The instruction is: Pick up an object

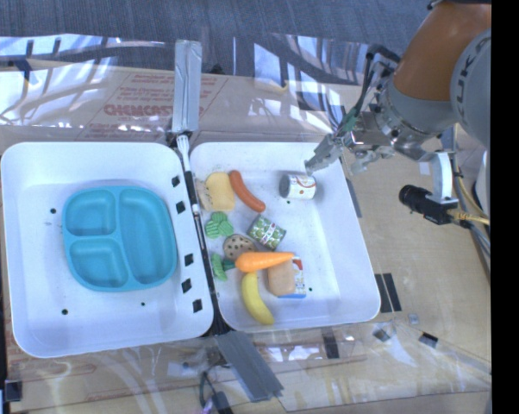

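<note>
The arm (pixel 440 59), grey with a glossy orange band, reaches in from the right over the counter (pixel 415 257) and ends above the far right part of the right bin (pixel 354 266), a shallow white tray of smooth plastic. The left bin (pixel 27 257) holds a blue, three-part plate (pixel 120 237). The fingers (pixel 315 164) point down and left; whether they are spread or closed cannot be told. Just below and left of them, almost touching, lies a small can (pixel 298 186) on its side, a short cylinder with its axis roughly left to right; it is the nearest thing to take. Further left and nearer lie a smooth carrot (pixel 264 261), a curved banana (pixel 255 298), a sausage (pixel 246 191) and a green box (pixel 266 232).
</note>
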Controlling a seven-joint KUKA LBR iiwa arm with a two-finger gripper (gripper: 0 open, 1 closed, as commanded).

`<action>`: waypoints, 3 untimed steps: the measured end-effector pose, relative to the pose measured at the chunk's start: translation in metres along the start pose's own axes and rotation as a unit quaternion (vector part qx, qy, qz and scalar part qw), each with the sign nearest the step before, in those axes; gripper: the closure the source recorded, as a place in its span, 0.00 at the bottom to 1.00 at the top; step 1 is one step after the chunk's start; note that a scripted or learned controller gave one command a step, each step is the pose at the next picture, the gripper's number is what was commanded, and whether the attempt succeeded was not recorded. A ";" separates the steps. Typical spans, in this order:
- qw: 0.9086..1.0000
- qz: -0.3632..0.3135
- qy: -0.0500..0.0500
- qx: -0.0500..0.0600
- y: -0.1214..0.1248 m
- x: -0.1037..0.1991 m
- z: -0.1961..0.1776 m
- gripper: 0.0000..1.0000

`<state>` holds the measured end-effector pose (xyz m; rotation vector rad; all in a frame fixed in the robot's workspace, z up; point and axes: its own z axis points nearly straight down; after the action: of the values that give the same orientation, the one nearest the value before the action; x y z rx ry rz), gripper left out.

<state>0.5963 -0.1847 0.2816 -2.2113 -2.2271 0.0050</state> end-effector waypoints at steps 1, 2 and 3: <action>0.997 -0.081 0.002 0.004 0.044 0.030 0.137 0.00; 0.982 -0.191 0.001 0.000 0.061 0.074 0.190 0.00; 0.981 -0.192 0.000 0.000 0.062 0.074 0.179 1.00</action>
<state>0.6574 -0.1102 0.1027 -1.7425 -2.6099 0.0023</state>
